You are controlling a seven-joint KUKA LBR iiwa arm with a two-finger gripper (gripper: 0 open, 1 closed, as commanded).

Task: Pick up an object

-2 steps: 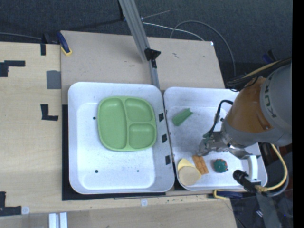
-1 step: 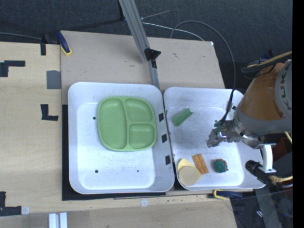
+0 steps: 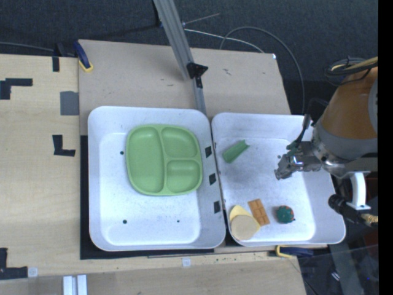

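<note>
The right bin (image 3: 270, 128) holds a green block (image 3: 234, 150) near its back left. A yellow and cream cylinder (image 3: 242, 223), an orange waffle-like piece (image 3: 258, 212) and a small dark green and red ball (image 3: 284, 214) lie along its front. My gripper (image 3: 285, 168) hangs over the right half of this bin, above the bare floor between the green block and the ball. Nothing shows between its fingers.
The left bin (image 3: 104, 183) carries a green divided plate (image 3: 164, 159). A grey metal pole (image 3: 178, 32) slants down to the bins' back edge. Black cables run behind the right bin.
</note>
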